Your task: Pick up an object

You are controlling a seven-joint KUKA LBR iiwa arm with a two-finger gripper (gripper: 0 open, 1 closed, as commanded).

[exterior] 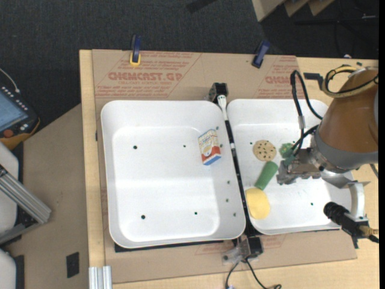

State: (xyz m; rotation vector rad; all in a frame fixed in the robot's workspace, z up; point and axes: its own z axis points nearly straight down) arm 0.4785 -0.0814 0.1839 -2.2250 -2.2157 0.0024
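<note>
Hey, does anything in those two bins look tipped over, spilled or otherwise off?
Nothing spilled or broken. The small carton lies tilted in the left bin; the cookie, green cylinder and yellow piece sit loose in the right bin.

Dark speckled carpet (90, 11) around a counter (69, 155) topped with printed cardboard (180, 71), blue clamps (136, 46) at its far edge, aluminium rail (24, 197) at left.
</note>
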